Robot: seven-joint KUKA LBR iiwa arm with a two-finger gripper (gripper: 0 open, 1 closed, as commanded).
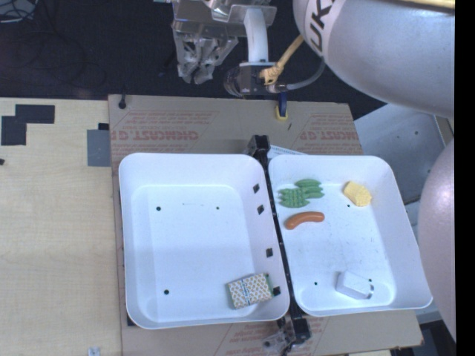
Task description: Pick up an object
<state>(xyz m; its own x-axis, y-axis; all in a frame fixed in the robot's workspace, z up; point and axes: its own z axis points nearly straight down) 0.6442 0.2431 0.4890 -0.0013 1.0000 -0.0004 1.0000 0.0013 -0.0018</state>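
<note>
In the right white bin (404,221) we see a green ridged toy (301,193), an orange sausage (305,219), a yellow corn piece (358,193) and a white block (353,285). A patterned sponge (249,290) lies in the left bin (133,236). The gripper (199,71) hangs above, holding nothing; its state we cannot tell.

Pale wood worktop (52,221) w/ dark grey patches at left; brown cardboard sheet (200,128) laid over it, printed lettering upside down. Dark floor (82,43) beyond, cables at top left.
</note>
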